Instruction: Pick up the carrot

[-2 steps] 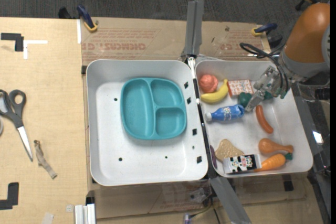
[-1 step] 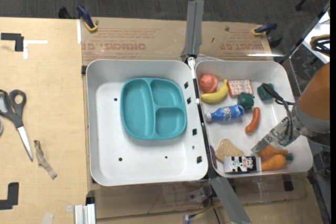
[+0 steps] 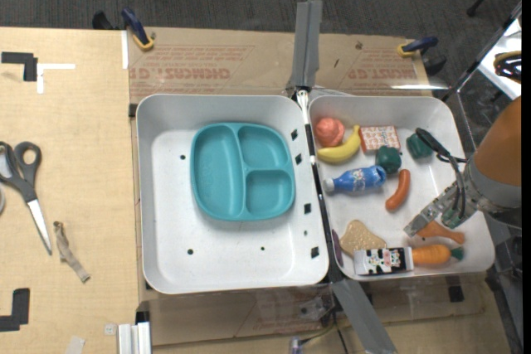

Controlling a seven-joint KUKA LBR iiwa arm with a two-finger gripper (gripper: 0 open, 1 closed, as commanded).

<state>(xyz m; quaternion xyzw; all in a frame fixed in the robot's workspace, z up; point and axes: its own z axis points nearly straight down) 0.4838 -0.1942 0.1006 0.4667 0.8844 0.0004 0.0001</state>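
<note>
The carrot (image 3: 435, 255) is orange and lies in the near right corner of the right bin (image 3: 444, 116), its tip against a small black-and-white carton (image 3: 383, 261). My gripper (image 3: 428, 221) hangs low just above and behind the carrot, pointing down and to the left. It sits close over a second orange patch (image 3: 449, 235) beside the carrot. I cannot make out whether anything is in its grasp. The arm's grey wrist and orange band come in from the right edge.
The right bin also holds a slice of bread (image 3: 362, 236), a red sausage (image 3: 398, 189), a blue bottle (image 3: 357, 179), a banana (image 3: 340, 148), a pink fruit (image 3: 329, 129), a cracker box (image 3: 380, 137) and green items (image 3: 387, 157). A teal divided plate (image 3: 245, 172) lies in the left bin (image 3: 162, 203).
</note>
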